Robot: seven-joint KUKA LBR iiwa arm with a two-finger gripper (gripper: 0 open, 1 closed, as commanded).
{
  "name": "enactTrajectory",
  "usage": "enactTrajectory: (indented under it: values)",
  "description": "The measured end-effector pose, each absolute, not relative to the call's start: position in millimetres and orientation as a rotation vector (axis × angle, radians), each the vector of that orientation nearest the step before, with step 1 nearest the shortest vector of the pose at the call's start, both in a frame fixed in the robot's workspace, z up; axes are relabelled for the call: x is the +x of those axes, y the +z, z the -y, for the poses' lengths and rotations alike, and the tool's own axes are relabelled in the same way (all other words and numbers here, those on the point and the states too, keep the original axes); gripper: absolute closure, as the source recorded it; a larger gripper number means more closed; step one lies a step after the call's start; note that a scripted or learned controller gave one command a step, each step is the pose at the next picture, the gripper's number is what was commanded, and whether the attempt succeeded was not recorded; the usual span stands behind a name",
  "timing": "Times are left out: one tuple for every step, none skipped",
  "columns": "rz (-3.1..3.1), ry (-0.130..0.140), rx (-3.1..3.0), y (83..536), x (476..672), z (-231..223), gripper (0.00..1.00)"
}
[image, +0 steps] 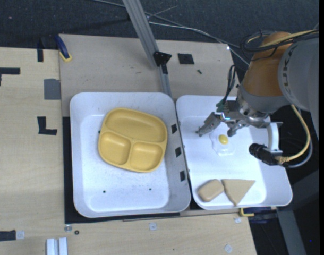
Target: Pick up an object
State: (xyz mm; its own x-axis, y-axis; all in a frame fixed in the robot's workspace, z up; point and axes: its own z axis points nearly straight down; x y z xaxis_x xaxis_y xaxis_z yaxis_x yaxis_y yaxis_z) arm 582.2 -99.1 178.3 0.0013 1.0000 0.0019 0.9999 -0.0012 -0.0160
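No text, label, brand, number or sign can be read anywhere: not on the bench, the two white bins, the yellow divided plate or the arm. The dark marks on the bench carry no lettering.

The arm (289, 62) runs out of the picture at the right edge, so its upper part is cut off. Its wrist covers part of the right bin (199, 108) — the far right corner of that bin lies under it. Beneath the gripper (221, 126) sits a small yellow thing (223, 139) on a pale, see-through patch; it is too small to tell what it is. Whether the fingers touch it cannot be told. A grey pole (143, 23) leaves the frame at the top. The tan wedge (238, 189) and the rounded tan lump (209, 190) are blurred — their make is unclear.
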Motion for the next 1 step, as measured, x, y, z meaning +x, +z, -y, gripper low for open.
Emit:
enactTrajectory:
  values:
    - [2.222, 0.002, -2.218, 186.2, 585.4, 99.1, 0.00]
